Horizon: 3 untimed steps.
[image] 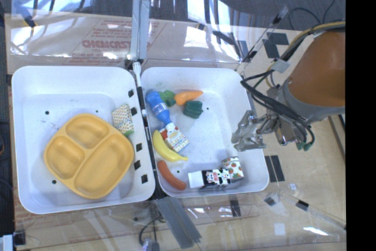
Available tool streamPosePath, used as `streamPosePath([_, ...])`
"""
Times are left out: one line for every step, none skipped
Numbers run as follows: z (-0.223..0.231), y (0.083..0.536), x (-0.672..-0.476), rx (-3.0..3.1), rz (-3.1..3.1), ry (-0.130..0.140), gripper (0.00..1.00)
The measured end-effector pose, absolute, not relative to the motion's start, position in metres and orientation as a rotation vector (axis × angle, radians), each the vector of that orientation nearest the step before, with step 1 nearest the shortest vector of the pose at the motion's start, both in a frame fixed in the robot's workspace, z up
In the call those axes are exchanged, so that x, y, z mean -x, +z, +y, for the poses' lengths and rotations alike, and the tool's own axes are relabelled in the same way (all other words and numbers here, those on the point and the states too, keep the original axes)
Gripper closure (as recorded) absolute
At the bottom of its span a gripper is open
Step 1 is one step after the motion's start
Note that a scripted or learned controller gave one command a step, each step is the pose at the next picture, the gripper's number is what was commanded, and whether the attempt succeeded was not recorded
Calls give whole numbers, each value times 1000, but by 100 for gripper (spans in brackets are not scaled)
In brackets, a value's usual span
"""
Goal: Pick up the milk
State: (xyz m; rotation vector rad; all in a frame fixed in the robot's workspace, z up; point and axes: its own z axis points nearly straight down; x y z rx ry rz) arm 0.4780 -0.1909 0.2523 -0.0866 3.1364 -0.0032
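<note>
The gripper (pixel 248 137) hangs over the right bin's (pixel 235 80) right-hand wall; whether it is open or closed cannot be told. The milk (pixel 207 178), a cow-patterned carton, lies on its side against that bin's near wall, beside a strawberry-printed carton (pixel 233 168). Further left in the same bin lie a sausage (pixel 170 176), banana (pixel 166 149), small juice box (pixel 175 138), blue bottle (pixel 157 106), carrot (pixel 188 96) and green pepper (pixel 193 108). The left bin (pixel 35 82) holds a yellow divided plate (pixel 88 154) and a patterned packet (pixel 123 119).
</note>
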Motion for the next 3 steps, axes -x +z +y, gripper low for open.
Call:
streamPosePath([-190, 263, -479, 90, 3134, -5, 100])
streamPosePath([-190, 273, -481, 94, 3131, -7, 100])
streamPosePath([-189, 284, -482, 96, 3128, -9, 100])
